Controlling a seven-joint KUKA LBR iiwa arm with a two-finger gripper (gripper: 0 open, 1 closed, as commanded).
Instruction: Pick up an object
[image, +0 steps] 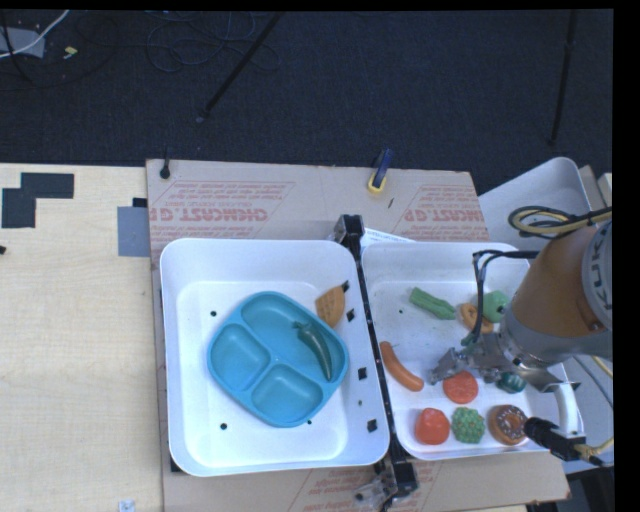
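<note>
The end effector (462, 362) hangs low over the right bin (400, 262), right above the tomato slice (461, 388), probably lining up a grab. Can't tell its state, nothing visibly gripped.

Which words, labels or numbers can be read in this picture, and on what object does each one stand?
"OHMCRAFT" or similar, in red print, upside down, on the cardboard sheet behind the left bin: blurred, so the spelling is uncertain.
A second red print of the same kind, on the cardboard behind the right bin: too blurred to read.
A smaller red line under each print: too small to read.
</note>
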